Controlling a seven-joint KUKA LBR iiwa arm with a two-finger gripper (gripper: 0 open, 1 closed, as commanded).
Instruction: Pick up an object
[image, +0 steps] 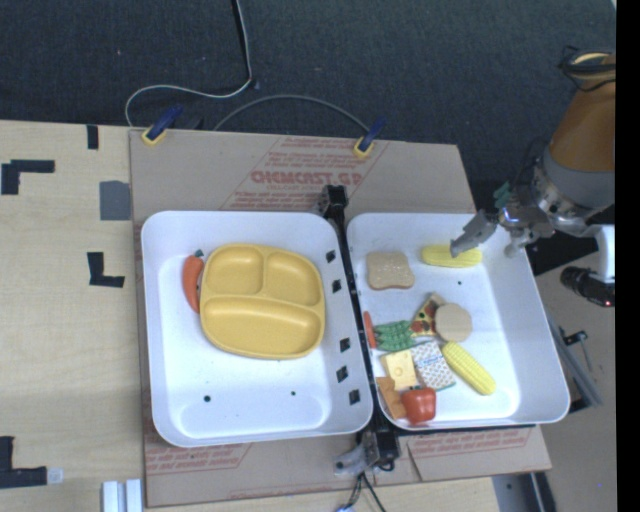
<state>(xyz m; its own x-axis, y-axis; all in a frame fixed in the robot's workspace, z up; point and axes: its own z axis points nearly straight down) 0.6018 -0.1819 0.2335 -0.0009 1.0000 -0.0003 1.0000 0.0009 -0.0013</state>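
My gripper (491, 243) hangs over the far right corner of the right bin (520, 330), open, with nothing between its fingers. One grey finger (468, 237) ends right at a small yellow banana-like piece (449, 257) lying on the bin floor; whether it touches is unclear. A tan bread slice (389, 270) lies to the left of that. Nearer the front sit a round burger piece (453, 322), a corn cob (469, 368), a green leafy piece (396, 333), a cheese square (400, 368) and a red tomato (420, 404).
The left bin (250, 400) holds a yellow divided plate (262, 300) with a red-orange carrot-like piece (190, 282) at its left side. Black clips line the shared wall (345, 300) between the bins. Cables run across the dark floor behind the bench.
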